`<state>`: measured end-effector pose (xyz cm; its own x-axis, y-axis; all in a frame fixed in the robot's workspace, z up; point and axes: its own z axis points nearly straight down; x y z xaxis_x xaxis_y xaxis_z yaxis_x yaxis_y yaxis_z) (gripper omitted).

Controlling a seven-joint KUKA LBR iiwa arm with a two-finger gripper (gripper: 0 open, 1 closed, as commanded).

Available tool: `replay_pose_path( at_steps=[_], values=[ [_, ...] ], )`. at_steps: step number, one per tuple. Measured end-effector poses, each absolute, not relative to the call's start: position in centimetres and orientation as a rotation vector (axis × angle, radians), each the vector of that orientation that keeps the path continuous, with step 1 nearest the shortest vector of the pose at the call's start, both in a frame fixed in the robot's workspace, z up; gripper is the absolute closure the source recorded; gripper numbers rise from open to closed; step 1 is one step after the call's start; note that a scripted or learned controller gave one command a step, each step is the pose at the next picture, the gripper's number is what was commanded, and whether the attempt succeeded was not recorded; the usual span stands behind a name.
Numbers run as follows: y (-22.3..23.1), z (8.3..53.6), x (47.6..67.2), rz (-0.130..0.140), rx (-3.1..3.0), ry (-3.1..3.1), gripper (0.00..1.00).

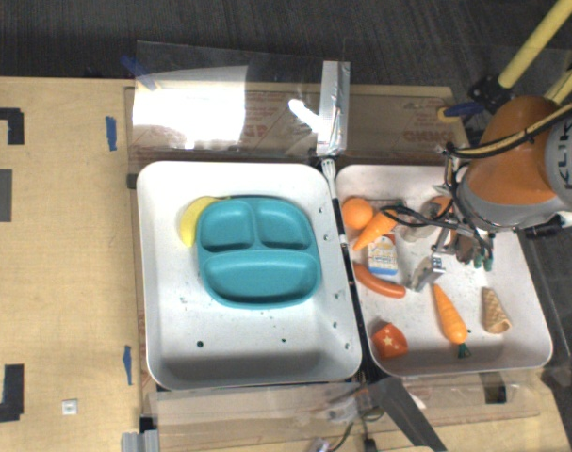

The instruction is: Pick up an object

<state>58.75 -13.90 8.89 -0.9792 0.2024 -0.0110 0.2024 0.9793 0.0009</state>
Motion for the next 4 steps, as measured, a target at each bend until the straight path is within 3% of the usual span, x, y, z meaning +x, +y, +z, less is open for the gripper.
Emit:
replay_pose_path(
  at_steps=[2,3,4],
  values=[
    [-16.7,8.9,48.3,-0.001,0.480,3.092,0.00],
    [-19.0,8.9,55.4,-0.004,0.061,3.127,0.00],
    [-20.4,8.9,48.2,-0.003,0.158,3.127,0.00]
  ],
)
